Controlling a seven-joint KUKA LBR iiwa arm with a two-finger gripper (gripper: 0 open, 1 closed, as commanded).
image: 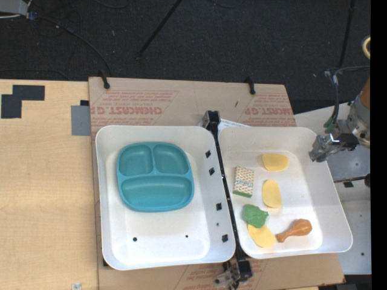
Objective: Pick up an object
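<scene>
The right bin [329, 222] holds several toy foods. A yellow piece [275, 162] lies at the back, a second yellow piece [271, 193] in the middle, and a third [261, 236] at the front. A green leafy piece [254, 215] touches the front yellow one. A patterned cracker-like block [243, 181] lies near the divider. An orange drumstick [295, 229] rests at the front right. My gripper [321, 147] hangs over the bin's back right rim, apart from all the items, with nothing visibly in it.
The left bin [109, 222] holds a teal divided plate [155, 177]. A black divider [221, 192] runs between the bins. Cardboard [181, 104] lies under both bins. A wooden bench top [42, 192] spreads to the left.
</scene>
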